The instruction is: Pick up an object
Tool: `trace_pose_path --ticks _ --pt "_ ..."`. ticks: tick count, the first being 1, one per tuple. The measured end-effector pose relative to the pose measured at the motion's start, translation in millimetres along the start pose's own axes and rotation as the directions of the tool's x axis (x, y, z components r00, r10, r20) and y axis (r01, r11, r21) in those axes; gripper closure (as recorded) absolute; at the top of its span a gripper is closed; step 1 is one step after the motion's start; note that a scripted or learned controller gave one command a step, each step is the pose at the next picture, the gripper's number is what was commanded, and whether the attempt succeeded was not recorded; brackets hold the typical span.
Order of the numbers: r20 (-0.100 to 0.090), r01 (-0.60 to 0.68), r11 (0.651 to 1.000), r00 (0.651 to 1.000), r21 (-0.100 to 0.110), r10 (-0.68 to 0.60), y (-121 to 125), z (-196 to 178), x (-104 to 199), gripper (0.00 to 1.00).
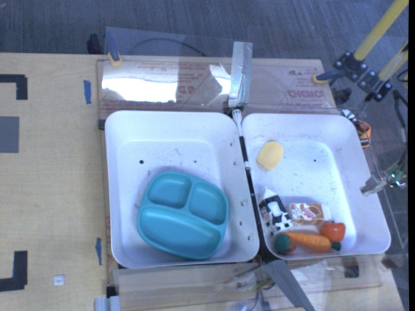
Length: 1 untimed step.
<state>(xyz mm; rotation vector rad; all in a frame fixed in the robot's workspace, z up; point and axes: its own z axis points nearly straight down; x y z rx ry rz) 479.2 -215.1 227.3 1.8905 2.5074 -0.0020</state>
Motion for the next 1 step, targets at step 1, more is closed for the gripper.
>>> trace_pose_path --ticks 1 --pt "0.004 0.234 0.972 0.972 -0.004 -0.234 4.7 -18.2 10.0 1.00"
